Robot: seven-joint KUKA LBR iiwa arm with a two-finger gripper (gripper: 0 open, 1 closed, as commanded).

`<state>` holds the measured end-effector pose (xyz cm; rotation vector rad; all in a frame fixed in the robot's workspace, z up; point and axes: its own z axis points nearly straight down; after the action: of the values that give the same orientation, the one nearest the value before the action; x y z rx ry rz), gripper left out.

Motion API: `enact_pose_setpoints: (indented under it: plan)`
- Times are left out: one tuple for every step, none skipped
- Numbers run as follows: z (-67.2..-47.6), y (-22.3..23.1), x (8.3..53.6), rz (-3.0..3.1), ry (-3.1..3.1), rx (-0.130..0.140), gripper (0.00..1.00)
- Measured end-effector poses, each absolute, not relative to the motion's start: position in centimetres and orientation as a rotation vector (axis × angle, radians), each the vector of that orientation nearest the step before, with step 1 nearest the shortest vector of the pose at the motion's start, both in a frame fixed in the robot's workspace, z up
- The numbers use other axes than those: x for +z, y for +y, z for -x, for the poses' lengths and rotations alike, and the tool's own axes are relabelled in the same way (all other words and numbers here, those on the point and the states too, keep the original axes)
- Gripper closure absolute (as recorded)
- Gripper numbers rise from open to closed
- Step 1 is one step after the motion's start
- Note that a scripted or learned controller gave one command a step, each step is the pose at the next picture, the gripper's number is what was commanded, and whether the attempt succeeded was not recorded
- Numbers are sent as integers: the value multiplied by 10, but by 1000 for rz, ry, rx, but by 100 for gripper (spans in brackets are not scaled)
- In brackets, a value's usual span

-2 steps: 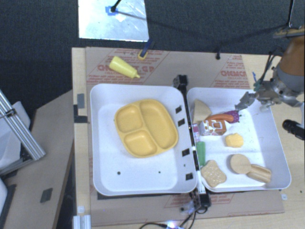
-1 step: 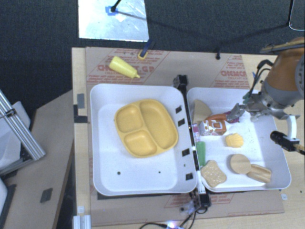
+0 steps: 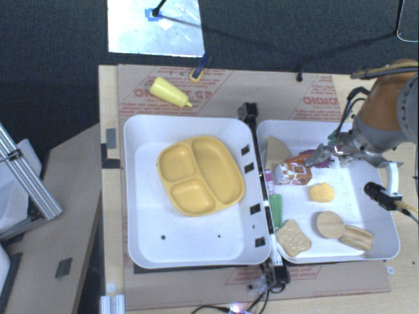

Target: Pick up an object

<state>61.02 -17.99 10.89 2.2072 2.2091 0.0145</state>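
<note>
While your gripper (image 3: 325, 153) hangs over the right bin's (image 3: 386, 237) far edge, its opening can't be told. Red-and-white packet (image 3: 298, 169) lies just beside its tip, contact unclear.

I see a tan bench (image 3: 216, 84) carrying two shallow white bins side by side, the left bin (image 3: 141, 195) and the right bin (image 3: 380, 231). A yellow squeeze bottle (image 3: 170, 92) lies behind the left one.
</note>
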Motion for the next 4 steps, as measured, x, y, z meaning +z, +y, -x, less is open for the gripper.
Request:
enact_pose_setpoints:
  plan:
    - [-612,-179,119,-2205,2209,22,100]
    - [-608,-179,183,-2212,2221,6,100]
    - [-610,-180,228,-2213,2222,5,100]
    - [-626,-121,222,-2209,2232,6,100]
